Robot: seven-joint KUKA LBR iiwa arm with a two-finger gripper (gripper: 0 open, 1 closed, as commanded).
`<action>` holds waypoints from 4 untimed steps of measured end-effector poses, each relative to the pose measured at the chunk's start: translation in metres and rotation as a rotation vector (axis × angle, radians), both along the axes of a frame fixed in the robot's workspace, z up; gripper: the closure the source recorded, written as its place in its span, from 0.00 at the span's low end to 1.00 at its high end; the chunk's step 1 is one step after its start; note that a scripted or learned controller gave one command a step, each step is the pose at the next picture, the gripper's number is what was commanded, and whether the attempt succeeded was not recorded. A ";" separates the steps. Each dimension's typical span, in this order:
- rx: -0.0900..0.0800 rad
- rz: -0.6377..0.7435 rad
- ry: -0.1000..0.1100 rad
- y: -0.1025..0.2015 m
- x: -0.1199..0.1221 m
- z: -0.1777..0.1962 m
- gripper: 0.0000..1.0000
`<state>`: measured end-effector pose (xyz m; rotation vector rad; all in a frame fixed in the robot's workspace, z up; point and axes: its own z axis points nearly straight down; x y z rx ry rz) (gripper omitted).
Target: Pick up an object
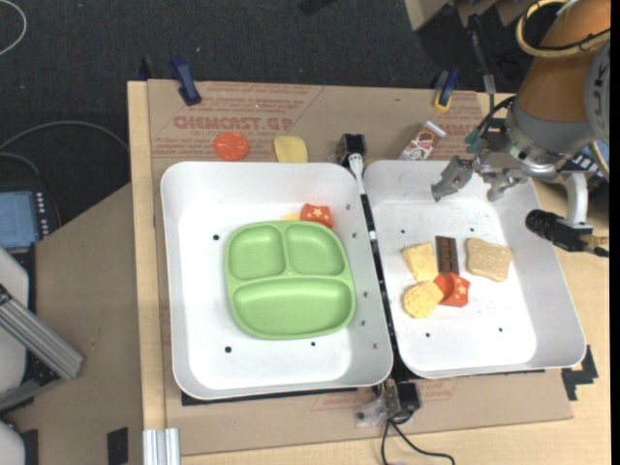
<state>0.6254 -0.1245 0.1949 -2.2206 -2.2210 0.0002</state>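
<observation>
Gripper open above the right bin's far edge

Gripper [474, 179] hangs over the far end of the right bin [542, 342], its two grey fingers [448, 181] spread apart with nothing between them. The grey arm [560, 85] with its orange band comes in from the upper right.

Nearer the camera than the gripper, well apart from it, a small group of toy foods lies in the middle of the right bin. A dark brown bar [446, 254] sits almost straight below the gripper. A tan cracker [487, 259] lies just to the bar's right and a pale yellow block [420, 261] just to its left. A red piece [453, 289] touches the bar's near end, and a yellow ridged piece [421, 300] sits against the red piece.

Left of the gripper, across the seam between the bins, the left bin [189, 308] holds a green divided plate [289, 280]. A small red and orange item [316, 215] rests at the plate's far edge.

Beyond the bins, on the cardboard sheet [320, 109], lie an orange disc [232, 146], a pale yellow piece [290, 149] and a small red and white packet [420, 144], the packet closest to the gripper.
</observation>
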 end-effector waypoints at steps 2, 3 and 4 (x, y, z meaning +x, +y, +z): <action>-0.005 -0.002 -0.011 -0.038 -0.027 -0.012 0.00; 0.003 -0.001 0.009 -0.016 -0.089 -0.070 0.00; 0.001 0.000 0.003 0.008 -0.107 -0.112 0.00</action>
